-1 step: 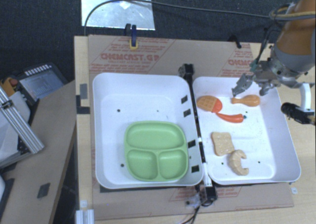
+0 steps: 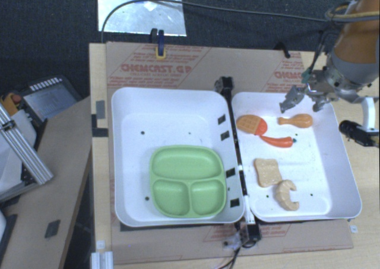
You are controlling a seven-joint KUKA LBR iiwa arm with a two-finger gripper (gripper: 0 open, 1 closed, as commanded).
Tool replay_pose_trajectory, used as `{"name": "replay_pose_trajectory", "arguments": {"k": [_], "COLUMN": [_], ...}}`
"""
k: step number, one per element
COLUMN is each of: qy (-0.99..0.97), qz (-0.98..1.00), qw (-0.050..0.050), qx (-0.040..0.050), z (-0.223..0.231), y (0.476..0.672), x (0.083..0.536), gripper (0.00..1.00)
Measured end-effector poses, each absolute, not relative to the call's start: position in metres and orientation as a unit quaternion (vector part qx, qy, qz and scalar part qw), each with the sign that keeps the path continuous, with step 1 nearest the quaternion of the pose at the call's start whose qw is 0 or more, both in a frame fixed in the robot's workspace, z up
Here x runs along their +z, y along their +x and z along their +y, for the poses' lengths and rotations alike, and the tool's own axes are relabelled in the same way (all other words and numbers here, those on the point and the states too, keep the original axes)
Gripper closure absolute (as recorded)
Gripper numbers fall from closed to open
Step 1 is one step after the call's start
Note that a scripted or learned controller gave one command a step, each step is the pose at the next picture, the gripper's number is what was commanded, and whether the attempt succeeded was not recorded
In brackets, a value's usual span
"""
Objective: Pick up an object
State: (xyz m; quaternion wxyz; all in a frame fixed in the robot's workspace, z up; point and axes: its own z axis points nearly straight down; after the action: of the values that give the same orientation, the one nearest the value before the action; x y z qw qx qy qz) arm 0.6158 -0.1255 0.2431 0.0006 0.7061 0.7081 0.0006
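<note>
Fingers spread, two grey prongs splayed apart with nothing between them, and the gripper hangs over the far edge of the right bin, just above the toy food; the grey arm with its orange band comes in from the right side, over the bin's far right corner. Right below those open prongs lies a drumstick, tan, its thin end pointing toward the middle of the bin, close under the gripper but not touched by it. Beside it, nearer the divider between the bins, sits an orange slice-shaped piece, and touching its lower edge a red chili pepper stretches toward the bin's right side. Down toward the near edge, a piece of toast lies flat, and just beside it, nearer the near right corner, a pale croissant curls on its own. Over in the left bin, a green divided plate with three compartments rests against the near edge, close to the divider. Both bins sit on a cardboard sheet on the bench, and a yellow clamp grips that sheet's far edge, with a cable running across the dark floor behind
</note>
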Motion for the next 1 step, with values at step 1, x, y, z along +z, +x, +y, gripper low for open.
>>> {"name": "replay_pose_trajectory", "arguments": {"k": [1], "qy": [0.707], "qz": [0.708], "qw": [-0.001], "qx": [-0.0009], "z": [-0.1306], "y": [0.6166], "x": [0.1818], "gripper": [0.00]}}
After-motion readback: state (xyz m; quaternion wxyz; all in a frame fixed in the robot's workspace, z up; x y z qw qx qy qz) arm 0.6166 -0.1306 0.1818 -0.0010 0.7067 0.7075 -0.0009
